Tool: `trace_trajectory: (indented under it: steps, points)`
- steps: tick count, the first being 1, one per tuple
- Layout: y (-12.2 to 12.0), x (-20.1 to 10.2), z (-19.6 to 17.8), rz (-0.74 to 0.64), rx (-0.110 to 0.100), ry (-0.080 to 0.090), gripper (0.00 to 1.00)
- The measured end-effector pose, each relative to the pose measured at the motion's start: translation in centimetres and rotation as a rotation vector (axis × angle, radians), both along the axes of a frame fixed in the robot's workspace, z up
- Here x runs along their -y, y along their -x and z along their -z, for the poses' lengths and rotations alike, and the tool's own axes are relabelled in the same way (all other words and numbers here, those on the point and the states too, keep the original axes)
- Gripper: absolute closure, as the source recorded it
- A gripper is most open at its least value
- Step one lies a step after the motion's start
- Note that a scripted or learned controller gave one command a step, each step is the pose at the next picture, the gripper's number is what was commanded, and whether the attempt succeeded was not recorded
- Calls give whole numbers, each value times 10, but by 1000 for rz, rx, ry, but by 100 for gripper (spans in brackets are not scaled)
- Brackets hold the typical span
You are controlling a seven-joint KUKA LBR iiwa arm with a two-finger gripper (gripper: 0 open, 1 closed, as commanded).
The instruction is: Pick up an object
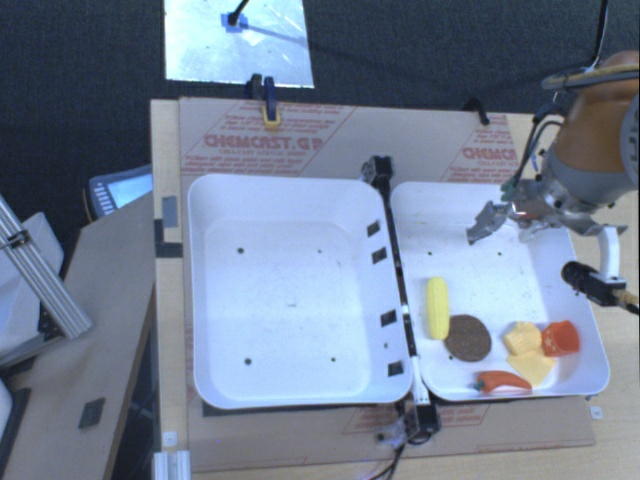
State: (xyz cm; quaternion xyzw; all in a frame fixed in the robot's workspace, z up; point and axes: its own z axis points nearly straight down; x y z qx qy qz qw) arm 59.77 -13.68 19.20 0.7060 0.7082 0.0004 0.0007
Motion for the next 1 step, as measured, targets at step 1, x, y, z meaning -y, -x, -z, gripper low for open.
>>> trace_trajectory:
  steps: [1]
  points:
    - [-1, 0, -11, -2, 3, 0, 100]
